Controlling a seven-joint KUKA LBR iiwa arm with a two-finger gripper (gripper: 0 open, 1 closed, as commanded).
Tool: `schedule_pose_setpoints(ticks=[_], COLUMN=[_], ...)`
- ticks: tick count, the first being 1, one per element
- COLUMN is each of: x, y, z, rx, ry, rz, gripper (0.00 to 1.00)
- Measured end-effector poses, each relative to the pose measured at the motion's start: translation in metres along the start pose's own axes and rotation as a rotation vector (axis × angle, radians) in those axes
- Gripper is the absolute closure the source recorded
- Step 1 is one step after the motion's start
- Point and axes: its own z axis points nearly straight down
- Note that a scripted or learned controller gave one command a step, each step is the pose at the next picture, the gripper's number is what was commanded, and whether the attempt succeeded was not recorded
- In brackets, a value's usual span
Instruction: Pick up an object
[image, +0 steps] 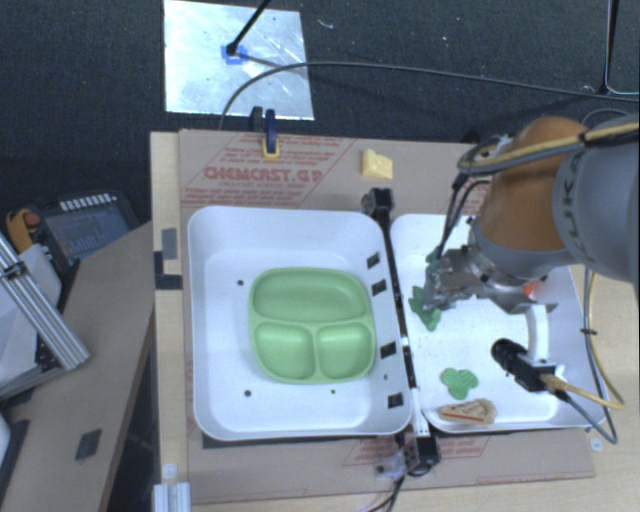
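Bright, even overhead light nearly washes out the left bin (215, 330) and right bin (485, 335). The silver sheet (235, 60) on the dark floor (80, 80) glares in patches. Shadows are faint and soft; detail is slightly blurred.

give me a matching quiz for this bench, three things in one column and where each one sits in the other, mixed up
1. green three-compartment plastic plate
2. small yellow block
3. flat tan wedge

A. front of the right white bin
B. brown cardboard behind the bins
C. middle of the left white bin

Pairs: 1-C, 2-B, 3-A
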Motion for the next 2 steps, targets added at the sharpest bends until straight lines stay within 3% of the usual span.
schedule_pose_setpoints(ticks=[2], x=[0.109], y=[0.027], z=[-0.011], rx=[-0.002], ry=[0.002], rz=[-0.002], gripper=[1.0])
